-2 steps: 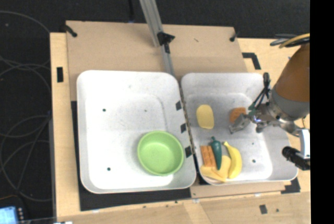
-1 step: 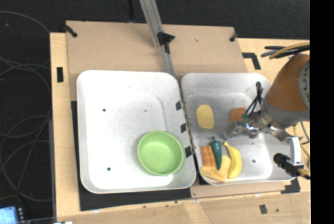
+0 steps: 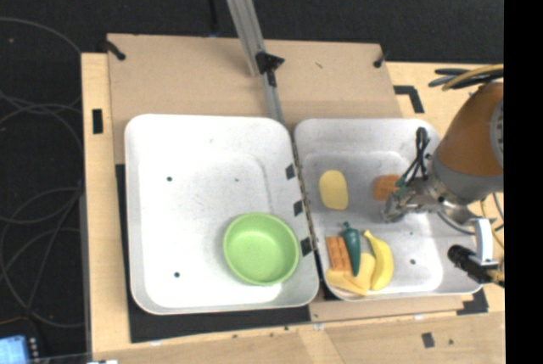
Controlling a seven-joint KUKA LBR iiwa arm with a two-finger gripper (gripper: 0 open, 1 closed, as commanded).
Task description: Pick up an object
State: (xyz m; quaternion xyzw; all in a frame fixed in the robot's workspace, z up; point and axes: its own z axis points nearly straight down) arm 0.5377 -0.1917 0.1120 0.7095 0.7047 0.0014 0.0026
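My gripper [image 3: 395, 203] is low in the right bin [image 3: 416, 269], at the end of the grey and orange arm that comes in from the right. An orange object [image 3: 387, 185] lies right at its tip, partly covered by it. A yellow oval piece [image 3: 333, 189] rests to the left of that. Near the bin's front lie a banana [image 3: 381, 260], a green pepper [image 3: 352, 245], an orange block [image 3: 337, 251] and a yellow wedge [image 3: 346, 282], bunched together.
A green bowl [image 3: 261, 248] sits in the front right corner of the left bin [image 3: 195, 176]. A metal pole [image 3: 242, 14] slants up from between the bins toward the back. Cables hang beside the arm's wrist at the right.
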